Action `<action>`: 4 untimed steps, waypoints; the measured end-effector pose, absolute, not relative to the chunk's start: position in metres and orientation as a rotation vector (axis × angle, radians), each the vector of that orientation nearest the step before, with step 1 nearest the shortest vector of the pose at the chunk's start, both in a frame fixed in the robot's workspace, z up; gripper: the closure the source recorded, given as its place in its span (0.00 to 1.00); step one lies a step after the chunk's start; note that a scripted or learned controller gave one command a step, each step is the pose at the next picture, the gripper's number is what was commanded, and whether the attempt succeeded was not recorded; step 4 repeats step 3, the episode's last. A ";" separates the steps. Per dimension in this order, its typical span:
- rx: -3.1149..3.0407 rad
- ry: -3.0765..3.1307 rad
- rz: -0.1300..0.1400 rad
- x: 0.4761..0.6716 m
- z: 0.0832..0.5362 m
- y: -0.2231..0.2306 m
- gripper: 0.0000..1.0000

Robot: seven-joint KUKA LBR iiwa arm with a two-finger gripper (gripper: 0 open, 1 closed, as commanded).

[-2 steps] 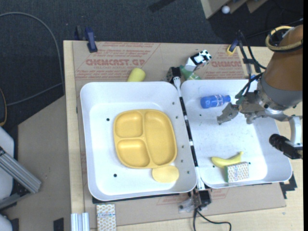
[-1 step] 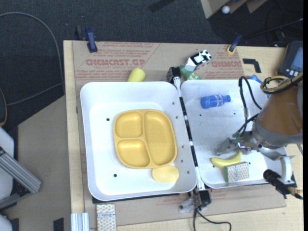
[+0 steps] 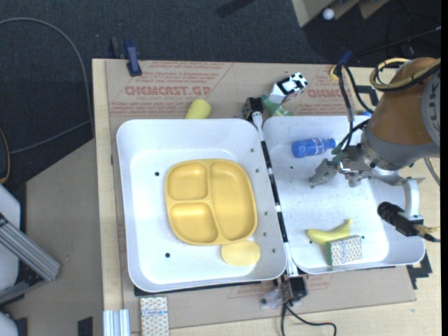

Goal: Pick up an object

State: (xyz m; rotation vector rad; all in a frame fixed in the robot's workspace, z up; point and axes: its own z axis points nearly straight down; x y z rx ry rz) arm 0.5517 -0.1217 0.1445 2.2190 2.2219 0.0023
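**Inspector:** Start at the fingers point(image 3: 323, 174). Condition?

**Assistant:** They look spread apart with nothing between them, pointing left over the bare floor of the right bin point(image 3: 371, 219). The gripper point(image 3: 329, 173) hangs low there, reached in from the right on the grey arm point(image 3: 399, 128).

**Inspector:** Nearest candidate for the pick?

**Assistant:** The blue bottle point(image 3: 312, 147), lying on its side just above and left of the fingertips, near but apart from them. My judgement: the spread stance suits an approach to it, since it lies flat and free on all sides.

**Inspector:** Other items in that bin?

**Assistant:** A banana point(image 3: 327, 234) and a speckled sponge block point(image 3: 346, 250), touching each other at the lower edge, well apart from the gripper. Crowded together, they would be a harder grasp.

**Inspector:** Left bin point(image 3: 140, 187)?

**Assistant:** A yellow divided plate point(image 3: 210, 201) sits centred, a yellow disc point(image 3: 241, 253) touching its lower rim. On the counter point(image 3: 168, 89) behind, a yellow cup point(image 3: 198, 108).
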 end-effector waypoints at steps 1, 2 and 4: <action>2.225 2.221 -0.003 0.478 0.093 -0.139 0.00; 2.222 2.219 0.001 0.479 0.103 -0.139 1.00; 2.220 2.223 0.002 0.512 0.185 -0.036 1.00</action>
